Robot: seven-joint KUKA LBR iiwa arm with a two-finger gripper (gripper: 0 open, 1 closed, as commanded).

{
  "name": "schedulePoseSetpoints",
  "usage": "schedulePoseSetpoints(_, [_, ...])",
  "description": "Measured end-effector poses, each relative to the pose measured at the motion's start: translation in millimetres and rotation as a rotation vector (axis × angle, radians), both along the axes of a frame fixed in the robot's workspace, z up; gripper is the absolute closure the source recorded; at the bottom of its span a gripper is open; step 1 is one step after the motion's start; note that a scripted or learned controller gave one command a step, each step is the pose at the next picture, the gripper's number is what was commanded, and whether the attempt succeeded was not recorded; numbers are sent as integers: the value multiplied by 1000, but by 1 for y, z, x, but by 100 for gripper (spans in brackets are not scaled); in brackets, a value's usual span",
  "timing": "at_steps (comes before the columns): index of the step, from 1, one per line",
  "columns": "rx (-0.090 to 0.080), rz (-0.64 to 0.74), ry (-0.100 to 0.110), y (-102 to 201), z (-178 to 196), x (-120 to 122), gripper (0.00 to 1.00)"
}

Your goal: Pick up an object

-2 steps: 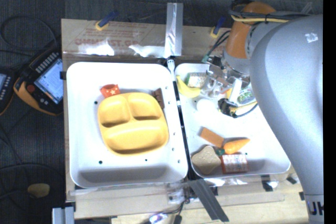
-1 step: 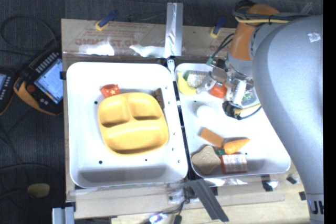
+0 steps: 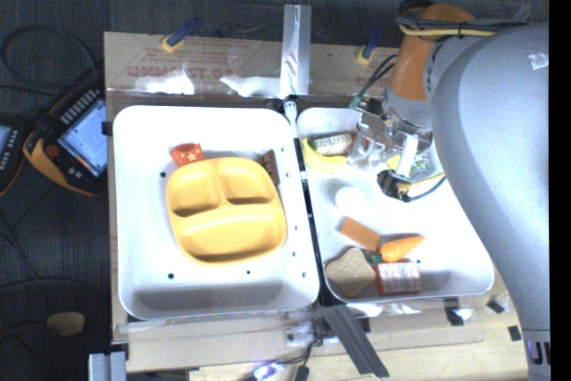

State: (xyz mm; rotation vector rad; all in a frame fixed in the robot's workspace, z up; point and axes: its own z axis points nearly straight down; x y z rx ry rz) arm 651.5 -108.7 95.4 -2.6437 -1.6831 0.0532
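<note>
My gripper (image 3: 373,145) hangs low over the back of the right bin (image 3: 464,236), under the grey arm with its orange band. Just left of it lies a yellow banana-shaped piece (image 3: 323,149) with a pale label. In front of it rests a small white rounded object (image 3: 348,192). Nearer the front of this bin are an orange wedge (image 3: 360,233), a carrot (image 3: 401,244), a slice of bread (image 3: 348,272) and a red can (image 3: 399,278). Something green (image 3: 421,163) peeks out beside the wrist, mostly hidden.
The left bin (image 3: 143,281) holds a yellow divided plate (image 3: 227,208), a small red item (image 3: 186,153) at the plate's back left and a brown piece (image 3: 269,163) by its back right. A handheld pendant (image 3: 76,143) lies off the bench to the left.
</note>
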Motion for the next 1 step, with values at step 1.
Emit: schedulePoseSetpoints(1, [6, -257, -38, -6, -6, 12, 100])
